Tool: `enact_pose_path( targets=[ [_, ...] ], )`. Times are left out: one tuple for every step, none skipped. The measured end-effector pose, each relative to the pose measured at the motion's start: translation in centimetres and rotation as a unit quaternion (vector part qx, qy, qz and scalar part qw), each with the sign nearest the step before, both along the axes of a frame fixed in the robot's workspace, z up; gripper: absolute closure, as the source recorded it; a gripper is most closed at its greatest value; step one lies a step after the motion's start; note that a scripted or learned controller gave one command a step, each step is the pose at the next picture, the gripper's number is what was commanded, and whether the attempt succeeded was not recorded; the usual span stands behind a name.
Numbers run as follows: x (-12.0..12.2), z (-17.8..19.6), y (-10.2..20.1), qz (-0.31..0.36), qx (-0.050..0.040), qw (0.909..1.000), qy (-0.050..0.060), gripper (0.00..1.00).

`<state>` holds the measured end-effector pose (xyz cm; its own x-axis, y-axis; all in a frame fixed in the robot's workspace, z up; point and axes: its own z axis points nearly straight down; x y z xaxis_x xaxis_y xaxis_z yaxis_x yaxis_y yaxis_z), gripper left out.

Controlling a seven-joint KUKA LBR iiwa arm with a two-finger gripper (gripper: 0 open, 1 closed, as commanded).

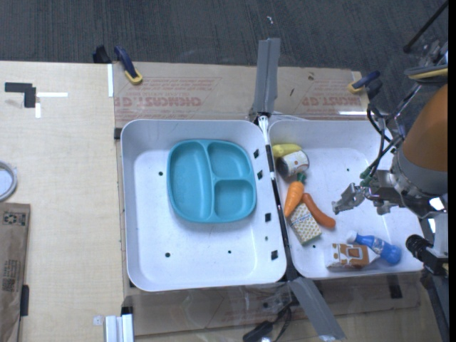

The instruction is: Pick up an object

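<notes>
The right bin (335,155) holds several small items. A yellow banana (285,149) and a tin can (293,164) lie at its back left. Two orange carrots (293,197) (318,211) lie below them, next to a speckled sponge block (306,226). A small brown carton (349,256) and a blue bottle (377,246) rest near the front edge. My gripper (344,199) hangs over the bin's middle, right of the carrots, open, with nothing between its fingers.
The left bin (127,191) holds a blue divided plate (211,180). A grey divider post (267,77) stands behind the seam between the bins. Clamps (128,66) (363,83) sit on the cardboard at the back.
</notes>
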<state>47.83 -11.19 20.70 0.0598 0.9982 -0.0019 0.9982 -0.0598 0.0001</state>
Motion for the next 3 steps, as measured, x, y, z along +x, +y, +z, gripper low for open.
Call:
enact_pose_path(
  targets=[
    [2.44,-9.95,0.60,0.130,0.0013,0.9915,0.002,0.00],
    [2.42,-9.10,0.53,0.129,0.0012,0.9916,0.003,1.00],
    [2.42,-9.11,0.53,0.129,0.0011,0.9917,0.003,0.00]
  ],
)
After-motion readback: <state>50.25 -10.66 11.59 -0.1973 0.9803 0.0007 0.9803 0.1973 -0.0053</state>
